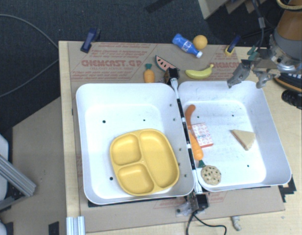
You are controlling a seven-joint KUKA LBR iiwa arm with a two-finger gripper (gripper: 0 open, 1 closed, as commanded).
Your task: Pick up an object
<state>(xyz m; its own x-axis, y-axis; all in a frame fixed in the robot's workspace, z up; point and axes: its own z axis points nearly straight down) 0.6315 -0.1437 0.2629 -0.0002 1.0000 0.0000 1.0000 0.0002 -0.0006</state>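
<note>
Cookie (pixel 210 174) at the right bin's (pixel 268 109) front-left corner; gripper (pixel 248 76), fingers spread and holding nothing, above that bin's back rim; inside the bin, cheese wedge (pixel 244 139), wrapped packet (pixel 201 134) and orange carrot (pixel 193 131) along its left wall.

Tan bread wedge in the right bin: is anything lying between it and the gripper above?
No. In the camera view, only bare white bin floor separates the open two-finger gripper, at the bin's far rim, from the tan bread wedge.
</note>
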